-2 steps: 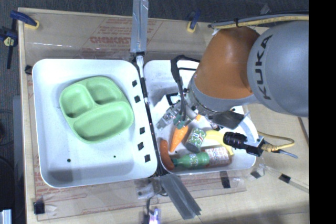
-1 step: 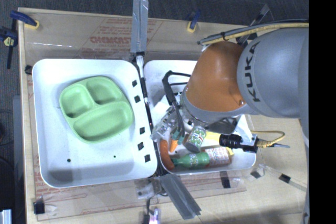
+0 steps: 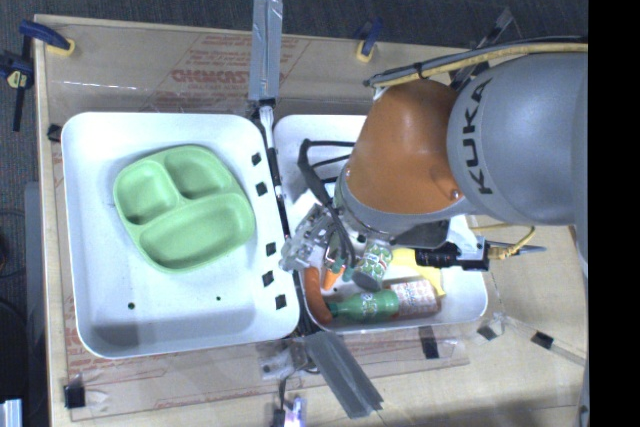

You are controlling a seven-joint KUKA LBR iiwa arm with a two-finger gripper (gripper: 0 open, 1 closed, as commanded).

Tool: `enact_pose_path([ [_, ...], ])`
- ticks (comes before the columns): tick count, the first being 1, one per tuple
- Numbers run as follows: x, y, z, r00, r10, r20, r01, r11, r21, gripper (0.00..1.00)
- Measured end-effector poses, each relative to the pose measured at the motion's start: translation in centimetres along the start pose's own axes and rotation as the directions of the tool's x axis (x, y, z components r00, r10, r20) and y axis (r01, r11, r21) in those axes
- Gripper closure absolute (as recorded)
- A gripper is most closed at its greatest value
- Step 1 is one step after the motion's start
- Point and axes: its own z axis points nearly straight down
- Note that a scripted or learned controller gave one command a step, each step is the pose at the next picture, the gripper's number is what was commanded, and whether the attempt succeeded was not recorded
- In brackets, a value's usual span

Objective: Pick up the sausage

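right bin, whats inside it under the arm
At the right bin's near end lie a green bottle, a brown-labelled bottle and an orange-red sausage beside the gripper. The arm covers the rest.

even overhead light, soft shadows, slightly grainy picture.

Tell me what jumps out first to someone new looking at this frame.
The big grey arm with its orange band looms over the right bin, with the gripper low at that bin's left side above a pile of items, among them a green bottle. Next, the green divided plate lying alone in the left bin.
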Motion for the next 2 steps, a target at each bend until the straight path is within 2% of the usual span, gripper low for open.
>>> enact_pose_path([
  [1,0.0,0.0,0.0,1.0,0.0,0.0,0.0,1.0,0.0,0.0],
  [2,-2.7,-3.9,3.4,0.998,-0.058,-0.003,0.058,0.998,-0.02,0.0],
])
